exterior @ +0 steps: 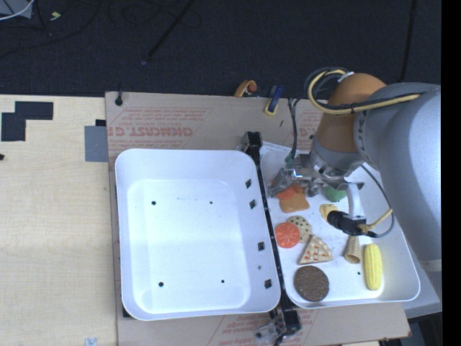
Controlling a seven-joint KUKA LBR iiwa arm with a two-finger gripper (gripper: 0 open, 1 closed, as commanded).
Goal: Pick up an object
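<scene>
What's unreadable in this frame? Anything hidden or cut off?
- Claw: in the camera view it sits low over the right bin, blurred; open or shut can't be judged.
- Green object: mostly covered by the wrist; identity unclear.
- Orange piece: partly under the claw; contact can't be judged.
- Arm: cut off by the right edge.

One camera sat high above the bench and looked down at a slant. It faced the two white bins, with the left bin (187, 229) in the middle of the picture and the right bin (392, 283) toward the right side. The arm (403, 143) came in from the right and looked big, being close to the camera. The gripper (306, 179) hung over the far end of the right bin. Beyond the gripper, dark floor ran along the top. Left of it lay the wooden bench top (50, 229).
</scene>
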